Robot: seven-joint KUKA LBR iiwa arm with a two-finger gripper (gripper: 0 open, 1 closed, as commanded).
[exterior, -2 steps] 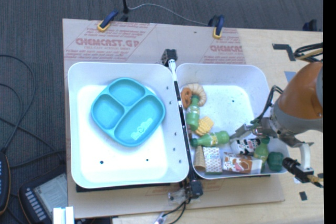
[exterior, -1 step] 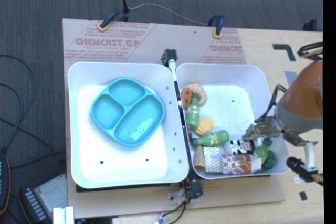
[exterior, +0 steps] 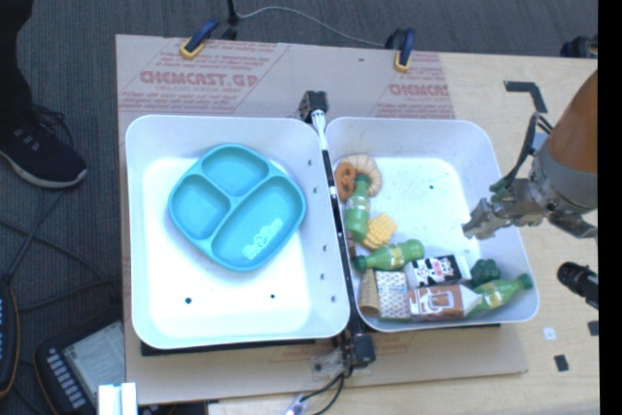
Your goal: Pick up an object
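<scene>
The right bin [exterior: 432, 133] holds a heap of toy food along its left and front sides. A brown pretzel [exterior: 347, 175] lies at the top of the heap, with a green bottle [exterior: 359, 209] and a yellow corn cob [exterior: 381, 229] below it. A second green bottle [exterior: 389, 257] lies on its side. Toward the front are a black-and-white carton [exterior: 434, 270], a brown carton [exterior: 432, 302] and a third green bottle [exterior: 500, 292]. My gripper [exterior: 478, 224] hangs over the bin's right part, above bare floor and a little up and right of the cartons. I see nothing in it.
The left bin [exterior: 146, 209] holds a blue divided plate [exterior: 236, 206]. A black clamp [exterior: 314, 104] sits where the bins meet at the back. Two clips [exterior: 402, 50] pin the board's far edge. The right bin's upper middle floor [exterior: 428, 185] is bare.
</scene>
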